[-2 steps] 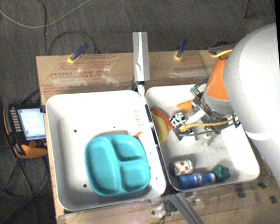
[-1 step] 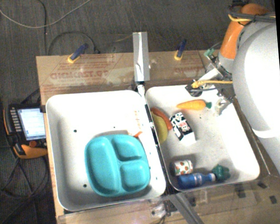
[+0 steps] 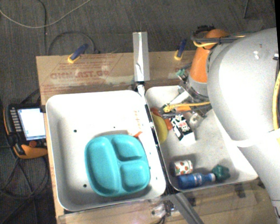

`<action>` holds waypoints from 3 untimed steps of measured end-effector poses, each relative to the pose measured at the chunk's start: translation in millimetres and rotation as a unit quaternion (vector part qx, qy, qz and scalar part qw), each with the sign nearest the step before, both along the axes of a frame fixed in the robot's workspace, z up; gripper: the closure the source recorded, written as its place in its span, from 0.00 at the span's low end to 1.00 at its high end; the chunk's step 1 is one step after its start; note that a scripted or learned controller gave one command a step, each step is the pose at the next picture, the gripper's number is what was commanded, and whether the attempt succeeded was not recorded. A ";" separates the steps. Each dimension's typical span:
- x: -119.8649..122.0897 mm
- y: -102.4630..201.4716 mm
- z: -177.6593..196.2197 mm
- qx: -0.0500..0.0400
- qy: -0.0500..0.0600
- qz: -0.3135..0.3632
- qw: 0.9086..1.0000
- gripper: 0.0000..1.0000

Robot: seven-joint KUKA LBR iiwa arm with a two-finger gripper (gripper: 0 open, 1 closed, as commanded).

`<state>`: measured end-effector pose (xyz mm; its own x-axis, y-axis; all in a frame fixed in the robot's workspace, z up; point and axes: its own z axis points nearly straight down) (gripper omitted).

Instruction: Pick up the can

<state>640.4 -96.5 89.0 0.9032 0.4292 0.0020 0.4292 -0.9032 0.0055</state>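
The can (image 3: 183,167) lies unlifted at the right bin's (image 3: 208,144) six o'clock, beside a blue bottle (image 3: 194,179). The gripper (image 3: 183,122) hangs at twelve o'clock; its grip state cannot be told. Pick outstanding.

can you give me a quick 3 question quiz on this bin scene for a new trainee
1. True or false: the teal divided tray lies in the left bin.
2. Which lies nearest the can in the right bin? A) blue bottle B) black and white patterned object C) yellow object
3. Fill in: the gripper is over the ___ end of the right bin, apart from the can.

Key
1. True
2. A, just on the near side of the can
3. far
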 end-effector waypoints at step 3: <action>-99.3 38.5 144.2 0.002 0.005 -0.114 0.993 1.00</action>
<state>541.1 -58.0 233.2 0.9768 0.2138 -0.0070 0.2138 -0.9769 -0.0015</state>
